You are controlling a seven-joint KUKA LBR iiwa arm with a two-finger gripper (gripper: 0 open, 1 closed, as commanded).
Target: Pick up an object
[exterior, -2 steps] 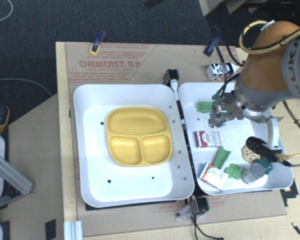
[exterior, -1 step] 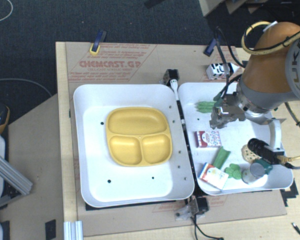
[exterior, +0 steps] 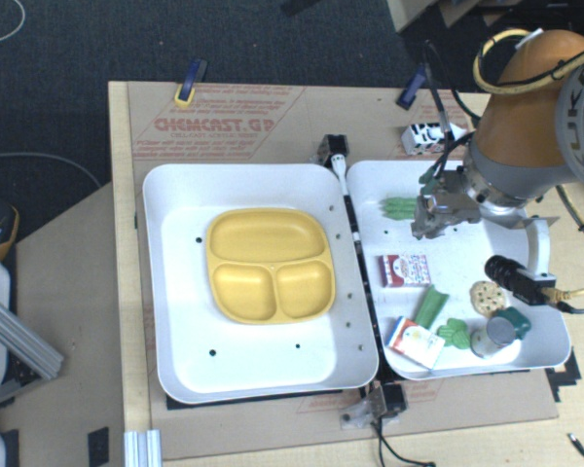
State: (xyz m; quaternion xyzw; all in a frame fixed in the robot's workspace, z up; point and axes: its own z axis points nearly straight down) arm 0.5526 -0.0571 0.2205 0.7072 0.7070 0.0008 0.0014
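Overhead view of the counter [exterior: 224, 120], a pale board printed with red lettering, which carries two shallow white bins side by side. The left white bin [exterior: 175, 290] holds a yellow plastic plate with three compartments [exterior: 270, 264], lying flat near its middle. The right white bin [exterior: 459, 253] holds the loose objects.

The grey arm with an orange band [exterior: 530, 86] reaches in from the right and sets the end effector [exterior: 432, 224] low over the upper half of the right bin. Whether the end effector is released or clenched cannot be told from this angle, and nothing is seen grasped in it.

A small bright-green ribbed toy [exterior: 399, 207] lies just to the left of the end effector, near the bin's upper left corner; whether the two touch cannot be told. Below it lies a flat red-and-white packet [exterior: 404, 270]. Further down, a green stick-shaped piece [exterior: 430, 307] lies at a slant. It lies between the packet and a white carton with red and green print [exterior: 416, 344] at the bin's lower edge.

A lumpy green toy [exterior: 455, 334] sits just right of the carton. A round tan speckled biscuit [exterior: 484, 298] and a grey-green capped cylinder [exterior: 502, 329] lie near the lower right corner.
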